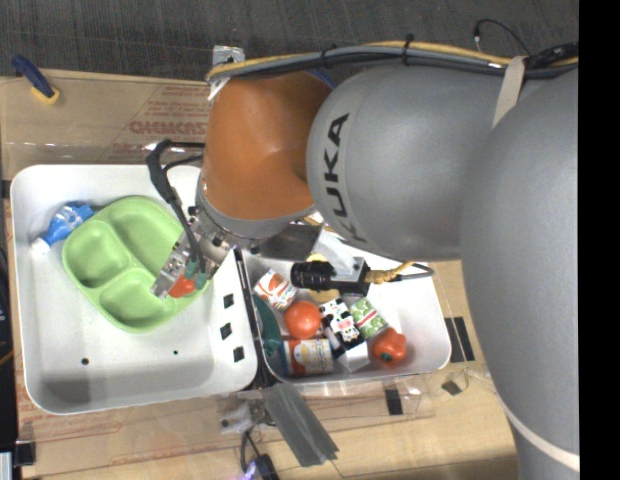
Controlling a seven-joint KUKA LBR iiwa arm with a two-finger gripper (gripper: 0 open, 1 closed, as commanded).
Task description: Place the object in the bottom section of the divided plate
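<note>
Orange-red object (183, 286) sits between my fingers (176, 265), clamped there, at the right edge of the green divided plate (125, 253) (left white bin (110, 378)), over its lower section.

Grey arm (440, 148) (orange band (255, 158) above the wrist) reaching leftward; gripper (182, 276) pointing down, its fingers (175, 268) closed on a small red-orange object (183, 287).
</note>
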